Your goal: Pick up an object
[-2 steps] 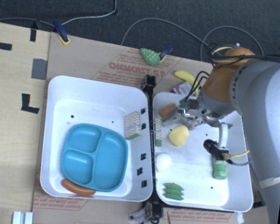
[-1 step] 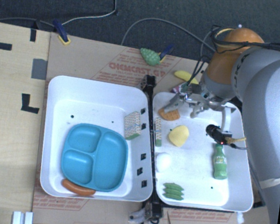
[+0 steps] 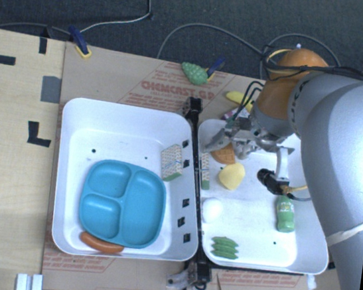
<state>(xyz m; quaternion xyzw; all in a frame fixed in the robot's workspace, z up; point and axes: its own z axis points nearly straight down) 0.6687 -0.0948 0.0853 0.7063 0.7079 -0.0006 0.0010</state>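
Dark carpet lies behind a pale wooden bench (image 3: 4,169) topped with a sheet of brown cardboard (image 3: 156,87), and on that sit two shallow white bins side by side. Inside the left bin (image 3: 81,117) is a blue divided plate (image 3: 123,203), with an orange sausage-shaped toy (image 3: 100,243) just beside the plate's near edge and a small printed carton (image 3: 172,161) tilted against the bin's right wall.

From the right the grey arm (image 3: 343,137) reaches in over the far end of the right bin (image 3: 299,258). Its end effector (image 3: 235,142) hangs low there, just above a small orange-brown piece (image 3: 223,156) — whether the two touch cannot be told, nor whether the end effector is spread or closed.

Near that piece lies a yellow lump (image 3: 232,176). Farther right is a green bottle (image 3: 285,214), and a green pea pod (image 3: 225,247) rests near the bin's front. On the cardboard beyond the bins sit a green knobbly toy (image 3: 195,73) and a yellow item (image 3: 236,98).
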